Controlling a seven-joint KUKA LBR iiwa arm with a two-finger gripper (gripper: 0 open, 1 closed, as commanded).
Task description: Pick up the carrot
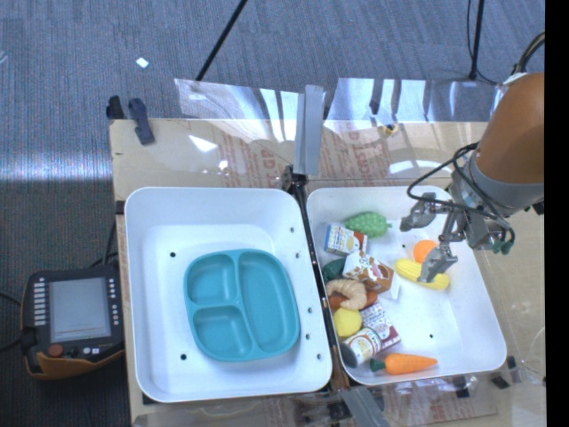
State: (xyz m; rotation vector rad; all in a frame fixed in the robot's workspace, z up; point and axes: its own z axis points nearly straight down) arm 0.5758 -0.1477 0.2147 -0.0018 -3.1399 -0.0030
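Observation:
The carrot, orange with a green top, lies on its side at the front edge of the right bin. My gripper hangs over the bin's back right part, well behind the carrot. It is open, its two grey fingers spread apart. Just under them lie a small orange fruit and a yellow banana. Nothing is held between the fingers.
The right bin also holds a green vegetable, a small carton, a lemon, a can next to the carrot, and other toy food. A teal divided plate lies in the left bin.

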